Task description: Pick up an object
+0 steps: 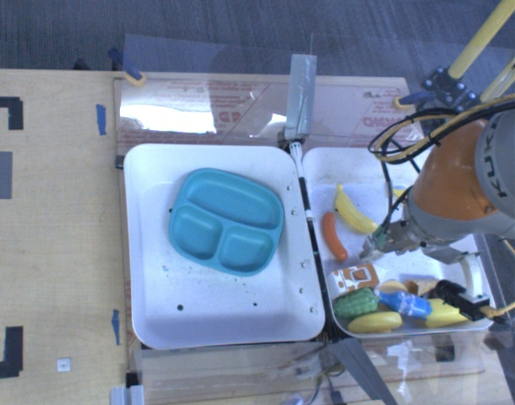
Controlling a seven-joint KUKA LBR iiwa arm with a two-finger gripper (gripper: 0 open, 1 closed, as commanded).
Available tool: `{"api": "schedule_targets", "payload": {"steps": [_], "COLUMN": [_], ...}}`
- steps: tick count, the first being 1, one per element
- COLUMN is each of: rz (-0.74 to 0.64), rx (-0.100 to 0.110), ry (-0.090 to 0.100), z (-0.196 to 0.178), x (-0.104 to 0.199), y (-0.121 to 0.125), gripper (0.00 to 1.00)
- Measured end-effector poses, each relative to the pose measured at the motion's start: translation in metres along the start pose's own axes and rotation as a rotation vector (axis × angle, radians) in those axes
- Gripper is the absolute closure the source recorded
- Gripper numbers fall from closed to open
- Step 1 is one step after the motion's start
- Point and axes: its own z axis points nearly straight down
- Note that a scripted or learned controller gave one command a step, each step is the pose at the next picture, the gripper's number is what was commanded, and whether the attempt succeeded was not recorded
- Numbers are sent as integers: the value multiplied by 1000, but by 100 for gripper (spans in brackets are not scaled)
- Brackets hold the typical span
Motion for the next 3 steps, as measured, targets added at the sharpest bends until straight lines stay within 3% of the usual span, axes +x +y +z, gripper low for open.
{"api": "schedule_targets", "payload": {"steps": [1,2,3], "rz": [0,2,-11], "rx": [3,13,12], "ry": [3,4,4], "z": [-90,-85,-85], "x": [38,38,34], "y": [-32,-34,18], "gripper": [100,0,0]}}
